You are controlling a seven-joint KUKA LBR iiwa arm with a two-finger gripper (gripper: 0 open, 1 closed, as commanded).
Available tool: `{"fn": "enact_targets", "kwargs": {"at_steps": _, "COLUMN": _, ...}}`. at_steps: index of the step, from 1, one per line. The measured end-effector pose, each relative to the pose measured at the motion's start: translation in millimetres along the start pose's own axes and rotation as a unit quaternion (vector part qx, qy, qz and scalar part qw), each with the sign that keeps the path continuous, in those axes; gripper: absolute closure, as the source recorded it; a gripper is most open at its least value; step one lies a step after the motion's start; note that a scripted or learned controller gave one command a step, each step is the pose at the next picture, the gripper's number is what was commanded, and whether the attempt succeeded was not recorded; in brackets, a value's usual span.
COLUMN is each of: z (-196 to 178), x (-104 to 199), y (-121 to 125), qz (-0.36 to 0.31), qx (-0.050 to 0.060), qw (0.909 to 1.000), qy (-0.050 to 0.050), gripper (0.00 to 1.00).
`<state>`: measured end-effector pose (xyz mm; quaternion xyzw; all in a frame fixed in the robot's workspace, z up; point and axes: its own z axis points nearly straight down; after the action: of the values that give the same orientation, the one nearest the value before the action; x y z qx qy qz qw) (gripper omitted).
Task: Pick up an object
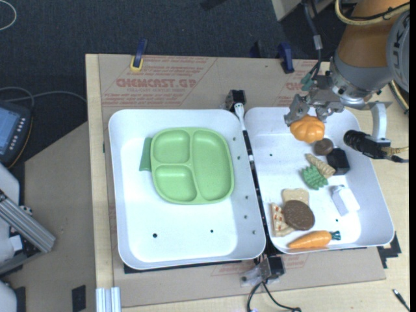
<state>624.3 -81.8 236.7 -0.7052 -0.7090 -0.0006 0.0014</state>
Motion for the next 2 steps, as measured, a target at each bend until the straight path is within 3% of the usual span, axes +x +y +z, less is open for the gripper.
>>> {"fn": "enact_targets", "kwargs": {"at_steps": 2, "z": 20.6, "x": 118.6, "y": -27.5, "qz": 0.000, "qx": 0.002, "qw": 1.0000, "qy": 0.000, "gripper": 1.00}}
